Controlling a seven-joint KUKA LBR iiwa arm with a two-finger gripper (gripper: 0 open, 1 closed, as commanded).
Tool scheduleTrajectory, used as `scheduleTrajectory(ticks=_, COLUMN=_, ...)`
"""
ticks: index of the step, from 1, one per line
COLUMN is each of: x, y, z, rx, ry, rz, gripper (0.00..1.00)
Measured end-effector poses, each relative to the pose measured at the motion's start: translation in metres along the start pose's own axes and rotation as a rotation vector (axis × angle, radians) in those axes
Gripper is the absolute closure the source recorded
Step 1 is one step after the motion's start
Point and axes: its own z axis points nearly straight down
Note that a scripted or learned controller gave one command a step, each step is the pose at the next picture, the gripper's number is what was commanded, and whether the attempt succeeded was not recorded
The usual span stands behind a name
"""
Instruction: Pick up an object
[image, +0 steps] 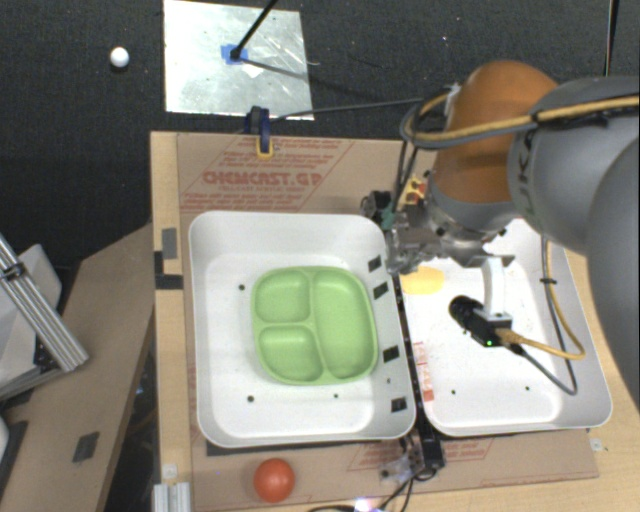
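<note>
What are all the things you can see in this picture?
bins: two, white, side by side on the cardboard
plate: one, green, three sections, in the picture's left bin
yellow thing: one, yellow, in the right bin, partly hidden under the arm's end
ball: one, orange-red, in front of the left bin
small ball: one, white, far top left
sheet: one, silvery, behind the cardboard
clamp: one, blue, at the cardboard's far edge
cardboard: one, brown, under both bins
arm: one, grey with orange band, over the right bin

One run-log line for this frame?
gripper: over right bin, left side, by yellow object | left bin: green divided plate | bench: orange ball
</note>
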Motion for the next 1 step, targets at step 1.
scheduleTrajectory(ticks=1, x=0.0538, y=0.0192, z=0.0041, rx=0.0, ry=0.0, rz=0.001, gripper=1.0)
